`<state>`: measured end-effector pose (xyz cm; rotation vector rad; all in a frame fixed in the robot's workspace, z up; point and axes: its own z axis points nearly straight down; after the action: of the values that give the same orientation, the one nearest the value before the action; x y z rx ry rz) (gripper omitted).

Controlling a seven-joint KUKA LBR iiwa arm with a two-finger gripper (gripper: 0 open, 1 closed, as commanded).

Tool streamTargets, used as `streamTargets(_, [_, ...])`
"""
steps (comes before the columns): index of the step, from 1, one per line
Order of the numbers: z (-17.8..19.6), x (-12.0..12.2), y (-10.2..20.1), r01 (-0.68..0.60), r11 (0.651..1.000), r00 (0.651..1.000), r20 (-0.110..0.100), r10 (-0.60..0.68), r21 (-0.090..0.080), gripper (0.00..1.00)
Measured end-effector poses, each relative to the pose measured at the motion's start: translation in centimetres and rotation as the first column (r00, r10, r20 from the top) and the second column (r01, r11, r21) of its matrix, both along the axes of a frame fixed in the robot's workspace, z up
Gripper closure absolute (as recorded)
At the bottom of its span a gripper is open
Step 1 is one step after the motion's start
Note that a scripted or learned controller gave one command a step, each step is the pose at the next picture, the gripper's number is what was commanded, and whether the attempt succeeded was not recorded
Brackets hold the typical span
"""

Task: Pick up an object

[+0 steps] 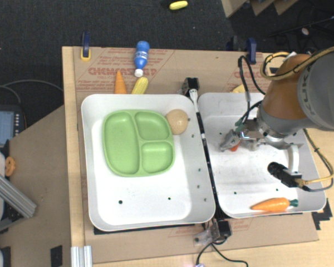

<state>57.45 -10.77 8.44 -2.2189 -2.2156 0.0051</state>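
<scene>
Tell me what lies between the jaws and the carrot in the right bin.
Nothing visible does. The gripper hangs over the upper middle of the right bin; the carrot lies near that bin's lower edge, with bare white floor between them. A black part of the arm sits just above the carrot.

- The left bin (100,166) and the right bin (239,188) sit side by side on the bench (72,149).
- A divided tray (138,142) lies in the left bin, toward its far half.
- A ball (177,120) touches the tray's far right corner.
- A toy carrot (274,204) lies in the right bin's near right corner.
- The gripper (232,142) sits over the right bin's far half.
- A small bottle (141,58) lies on the bench behind the left bin.
</scene>
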Motion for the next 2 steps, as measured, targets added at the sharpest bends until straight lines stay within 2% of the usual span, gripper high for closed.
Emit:
streamTargets(1, [0.0,2.4,0.0,-0.002,1.0,1.0,0.01,0.002,-0.003,0.0])
streamTargets(2, [1.1,2.4,0.0,0.0,1.0,1.0,0.012,0.001,-0.003,1.0])
